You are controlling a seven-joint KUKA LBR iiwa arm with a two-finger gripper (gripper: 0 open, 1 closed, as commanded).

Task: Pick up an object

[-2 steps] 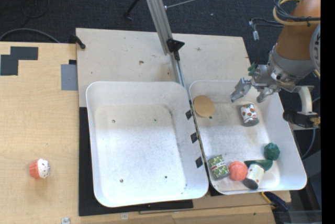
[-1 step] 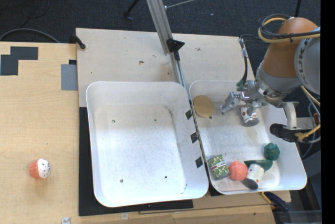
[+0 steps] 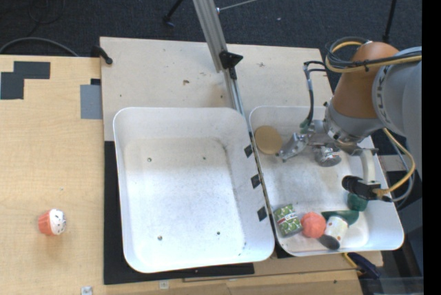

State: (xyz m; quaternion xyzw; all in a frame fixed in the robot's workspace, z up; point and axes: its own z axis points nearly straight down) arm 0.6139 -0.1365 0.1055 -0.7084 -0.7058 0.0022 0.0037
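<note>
My gripper (image 3: 292,147) hangs low over the upper part of the right bin (image 3: 386,240), reaching in from the right. Just to its left, near the bin's top left corner, lies a tan round disc (image 3: 267,140), close to the gripper tip; whether they touch is unclear. Along the bin's front edge sit a green patterned packet (image 3: 286,218), an orange-red ball (image 3: 313,225) and a white and green object with a black end (image 3: 336,227). A teal piece (image 3: 357,202) lies by the right wall. Nothing shows held in the gripper.
The left bin (image 3: 138,123) stands beside the right one, their walls meeting in the middle. A slanted aluminium post (image 3: 209,11) rises behind the bins. A small orange and white toy (image 3: 52,222) lies on the wooden bench far left.
</note>
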